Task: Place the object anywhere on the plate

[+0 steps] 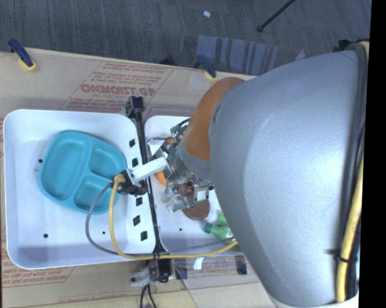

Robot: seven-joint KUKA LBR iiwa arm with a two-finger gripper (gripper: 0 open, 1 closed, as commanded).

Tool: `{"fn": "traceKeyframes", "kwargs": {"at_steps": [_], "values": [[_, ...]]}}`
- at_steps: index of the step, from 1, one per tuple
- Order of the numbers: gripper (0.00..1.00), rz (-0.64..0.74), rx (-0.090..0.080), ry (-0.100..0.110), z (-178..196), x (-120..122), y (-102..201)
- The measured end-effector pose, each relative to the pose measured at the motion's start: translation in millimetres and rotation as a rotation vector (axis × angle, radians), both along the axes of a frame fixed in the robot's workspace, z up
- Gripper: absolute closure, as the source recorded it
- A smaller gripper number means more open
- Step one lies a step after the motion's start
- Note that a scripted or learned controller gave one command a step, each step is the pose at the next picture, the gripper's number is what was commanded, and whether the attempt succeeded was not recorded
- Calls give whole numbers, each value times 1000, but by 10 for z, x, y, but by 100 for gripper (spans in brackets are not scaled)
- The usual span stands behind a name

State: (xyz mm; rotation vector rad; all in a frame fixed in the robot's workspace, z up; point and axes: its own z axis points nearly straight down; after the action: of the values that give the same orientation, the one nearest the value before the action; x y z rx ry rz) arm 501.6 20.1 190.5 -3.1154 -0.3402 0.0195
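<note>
White left bin (23, 238) holds a blue divided plate (77, 170).

Plate (77, 170): light blue, rounded, divided into compartments, lying flat and face up in the left white bin (23, 238), toward that bin's upper middle. Its right edge sits near the divider between the bins. Nothing rests on it.

Object: small items in the right bin, mostly hidden under the arm; which one is the task's cannot be told.
</note>
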Motion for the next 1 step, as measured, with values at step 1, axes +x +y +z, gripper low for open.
{"fn": "traceKeyframes", "kwargs": {"at_steps": [1], "values": [[100, 14, 6, 9, 91, -1, 17]]}}
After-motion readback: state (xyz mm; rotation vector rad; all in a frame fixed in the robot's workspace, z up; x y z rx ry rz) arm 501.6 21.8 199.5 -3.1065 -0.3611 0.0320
